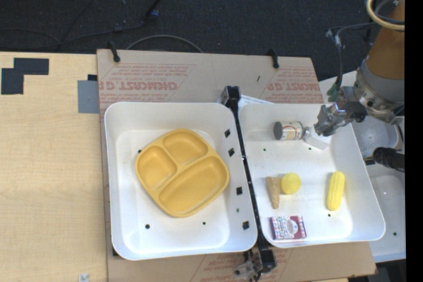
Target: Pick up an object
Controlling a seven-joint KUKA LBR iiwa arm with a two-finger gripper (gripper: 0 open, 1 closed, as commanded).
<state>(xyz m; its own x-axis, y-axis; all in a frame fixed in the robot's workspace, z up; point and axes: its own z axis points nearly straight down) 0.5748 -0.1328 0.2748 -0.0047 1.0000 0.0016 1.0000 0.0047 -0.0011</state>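
Note:
The right bin (357, 172) holds a small jar with a dark lid (289, 131) lying on its side at the back, a yellow ball beside a tan cone (283, 186) in the middle, a corn cob (335, 190) to the right, and a red-and-white packet (287, 228) at the front. My gripper (326, 125) hangs over the bin's back right part, just right of the jar, with nothing visibly between its fingers. A small white piece lies under it.
The left bin (125, 142) carries a yellow divided plate (182, 172). A black divider (239, 168) separates the bins. Cardboard lies under both bins, and a wooden bench top extends to the left. The arm's orange band (386, 49) stands at the far right.

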